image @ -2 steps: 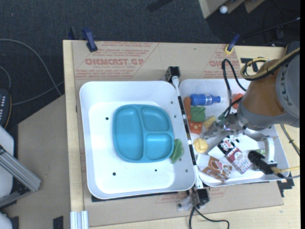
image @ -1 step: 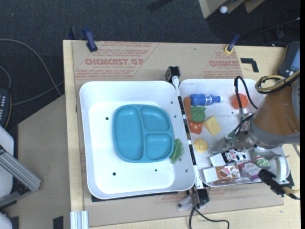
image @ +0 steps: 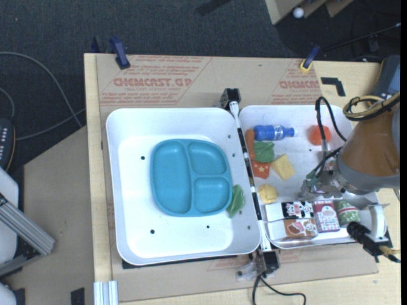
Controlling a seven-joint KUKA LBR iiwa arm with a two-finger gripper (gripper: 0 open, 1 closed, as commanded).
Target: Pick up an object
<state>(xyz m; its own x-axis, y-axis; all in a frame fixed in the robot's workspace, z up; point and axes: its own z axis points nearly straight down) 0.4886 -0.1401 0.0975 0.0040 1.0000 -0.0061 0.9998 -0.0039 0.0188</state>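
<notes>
On the tabletop (image: 159, 81), the left white bin (image: 127, 234) carries a sky-blue plastic plate with three compartments (image: 189, 175) near its middle, and a green leaf-shaped toy (image: 236, 199) lies against that plate's right edge. In the right white bin (image: 280, 114), a blue plastic bottle (image: 272, 133) lies near the far edge, with a small orange piece (image: 318, 134) toward the far right corner. Below the bottle sit a green and red soft toy (image: 262, 157), a yellow block (image: 283, 168) and a yellow rounded piece (image: 268, 192). Printed packets (image: 313, 219) line the near edge. The grey arm's pincer (image: 318, 184) hangs low above the packets; whether it is spread or pressed together cannot be told.
</notes>
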